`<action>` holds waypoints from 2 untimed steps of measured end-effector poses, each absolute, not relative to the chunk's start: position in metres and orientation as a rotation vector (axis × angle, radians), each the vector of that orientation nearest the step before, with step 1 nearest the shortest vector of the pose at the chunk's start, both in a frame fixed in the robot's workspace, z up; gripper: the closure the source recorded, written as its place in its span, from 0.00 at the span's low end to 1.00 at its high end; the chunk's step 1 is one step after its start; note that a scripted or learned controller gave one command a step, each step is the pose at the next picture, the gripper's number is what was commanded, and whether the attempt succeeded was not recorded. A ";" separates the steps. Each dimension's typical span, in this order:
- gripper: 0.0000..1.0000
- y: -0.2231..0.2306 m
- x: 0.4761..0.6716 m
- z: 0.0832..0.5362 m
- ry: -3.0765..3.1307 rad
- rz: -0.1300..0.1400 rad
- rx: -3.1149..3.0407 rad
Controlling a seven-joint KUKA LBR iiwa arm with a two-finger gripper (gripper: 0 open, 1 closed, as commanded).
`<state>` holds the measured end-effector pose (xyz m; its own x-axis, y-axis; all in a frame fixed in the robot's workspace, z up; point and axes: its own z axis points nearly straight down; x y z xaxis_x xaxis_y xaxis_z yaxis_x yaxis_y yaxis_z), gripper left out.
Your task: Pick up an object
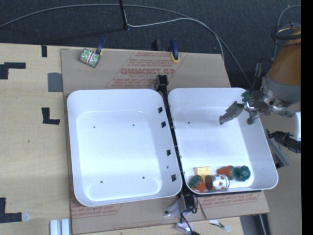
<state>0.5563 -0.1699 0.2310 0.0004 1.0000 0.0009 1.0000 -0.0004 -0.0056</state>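
Observation:
Several small objects are bunched in the near corner of the right bin (pixel 254 146): a yellow block (pixel 202 171), an orange-red piece (pixel 225 171), a teal piece (pixel 241 173), a green and orange piece (pixel 196 182), a brown one (pixel 209 182) and a white and red one (pixel 220 182). My gripper (pixel 239 116) hangs over the far right part of that bin, well away from the pile. Its two fingers are spread apart with nothing between them.
The left bin (pixel 73 131) lies beside the right one, with black clips (pixel 167 126) along the shared edge. A small green and white object (pixel 90 57) lies on the cardboard behind the bins. Clamps (pixel 173 50) and a cable (pixel 122 13) are at the back.

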 end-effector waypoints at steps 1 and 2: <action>0.00 -0.170 0.557 0.234 -2.221 0.000 -2.221; 0.00 -0.166 0.556 0.191 -2.220 0.003 -2.218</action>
